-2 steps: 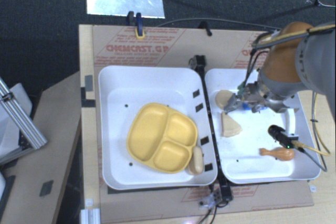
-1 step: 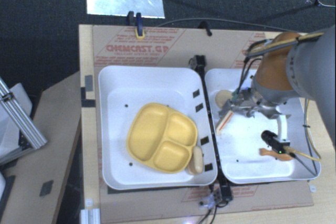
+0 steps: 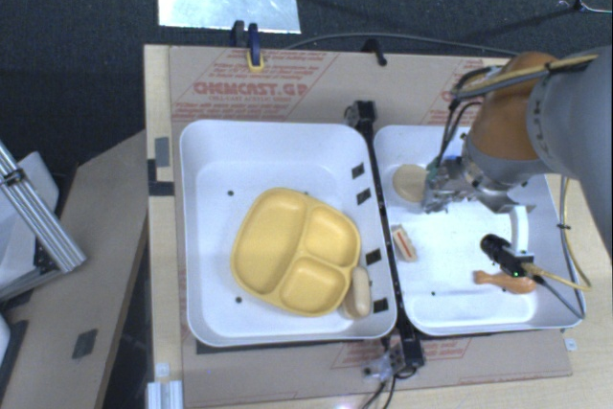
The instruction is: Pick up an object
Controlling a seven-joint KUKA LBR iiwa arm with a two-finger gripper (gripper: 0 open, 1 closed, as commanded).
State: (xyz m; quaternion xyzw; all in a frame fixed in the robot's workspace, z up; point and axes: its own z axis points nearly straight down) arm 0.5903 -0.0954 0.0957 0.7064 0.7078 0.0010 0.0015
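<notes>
Gripper [image 3: 437, 194]: low over the far-left part of the right bin [image 3: 450, 300]; how far the claw is open cannot be told from this slant; nothing is visibly held.
Arm [image 3: 567, 124]: reaches in from the right, over the far-right corner of the right bin.
Task thing: no single object is named; the likeliest target is the tan disc [image 3: 406, 181], which lies flat on the floor of the right bin, just left of the gripper and near the far-left corner.
Step in hand: judged as the approach to a grasp; no lift is evident.
Method: centre the claw over the disc before closing; a flat disc gives little edge to catch, so go down to the bin floor and close across its width; keep clear of the bin wall to the left; lift straight up and confirm the hold before moving away.
Risk: the disc may slide away or stay on the floor.
Right bin, other contents: a small hot-dog-like piece [image 3: 404, 242] by the left wall, nearer than the disc; an orange-brown piece [image 3: 498, 280] at the near right; all well apart.
Left bin [image 3: 215, 206]: holds a yellow compartment tray [image 3: 292, 249], lying at a slant; its compartments hold nothing; a beige oblong piece [image 3: 358, 293] touches its near-right edge.
</notes>
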